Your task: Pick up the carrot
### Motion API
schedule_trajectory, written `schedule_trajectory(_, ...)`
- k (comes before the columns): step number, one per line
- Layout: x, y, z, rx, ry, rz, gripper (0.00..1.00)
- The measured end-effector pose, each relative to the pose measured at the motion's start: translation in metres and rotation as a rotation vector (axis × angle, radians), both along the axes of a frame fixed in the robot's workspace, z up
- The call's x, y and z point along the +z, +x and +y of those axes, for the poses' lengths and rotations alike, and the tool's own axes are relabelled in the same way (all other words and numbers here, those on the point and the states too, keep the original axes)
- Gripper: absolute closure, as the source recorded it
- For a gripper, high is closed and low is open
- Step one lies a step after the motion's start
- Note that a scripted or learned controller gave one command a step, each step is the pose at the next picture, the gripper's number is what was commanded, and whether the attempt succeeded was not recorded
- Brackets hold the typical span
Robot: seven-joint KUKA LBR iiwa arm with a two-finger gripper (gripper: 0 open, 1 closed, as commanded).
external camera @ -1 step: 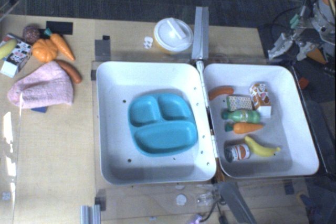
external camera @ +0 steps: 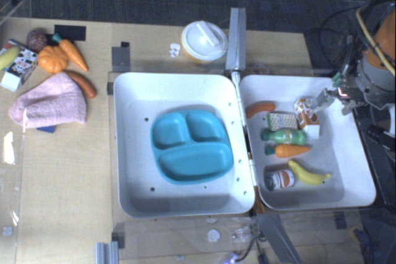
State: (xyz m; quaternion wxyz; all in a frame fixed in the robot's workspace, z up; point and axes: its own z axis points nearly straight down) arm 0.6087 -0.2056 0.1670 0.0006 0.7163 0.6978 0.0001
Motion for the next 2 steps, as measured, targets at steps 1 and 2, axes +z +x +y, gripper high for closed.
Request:
schedule_trajectory(1, -0.057, -0.077, 0.080, -0.055, 0.002, 0.000, 0.00)
schedule_trajectory(2, -0.077, -0.093, 0.118, 0.065, -0.003, -0.014, 0.00)
